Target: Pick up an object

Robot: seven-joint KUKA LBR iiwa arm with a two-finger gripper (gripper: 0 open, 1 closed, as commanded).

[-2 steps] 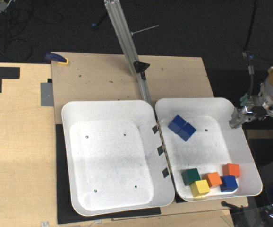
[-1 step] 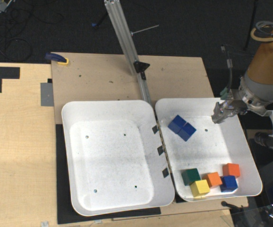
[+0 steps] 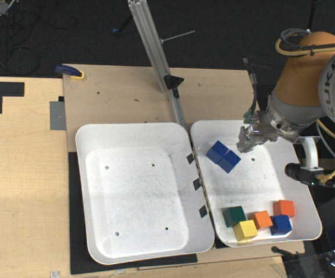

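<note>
Camera view, taken from above at a slant, shows my gripper (image 3: pixel 244 144) hanging over the upper part of the right bin (image 3: pixel 272 167). Its fingers are small and dark against the white floor, and I cannot tell whether they are spread or closed; I see nothing between them. My grey wrist and the orange band (image 3: pixel 303 74) above it rise behind, toward the right edge.

Just beside my gripper, to its left and a little lower in the picture, lies a dark blue block (image 3: pixel 223 156), long and turned at an angle, apart from my fingertips. Farther from me, down in the near corner of the same bin, sits a cluster of small cubes: a green cube (image 3: pixel 233 214), a yellow cube (image 3: pixel 246 230) touching it, an orange cube (image 3: pixel 262 219), a blue cube (image 3: pixel 281 224) and a red-orange cube (image 3: pixel 284 208) close together.

Beyond the dark blue block, well apart from my gripper, is the left bin (image 3: pixel 135 190), joined to mine by black clips (image 3: pixel 197 183). Behind both bins a metal rail (image 3: pixel 153 51) leans across the wooden bench (image 3: pixel 115 97).
</note>
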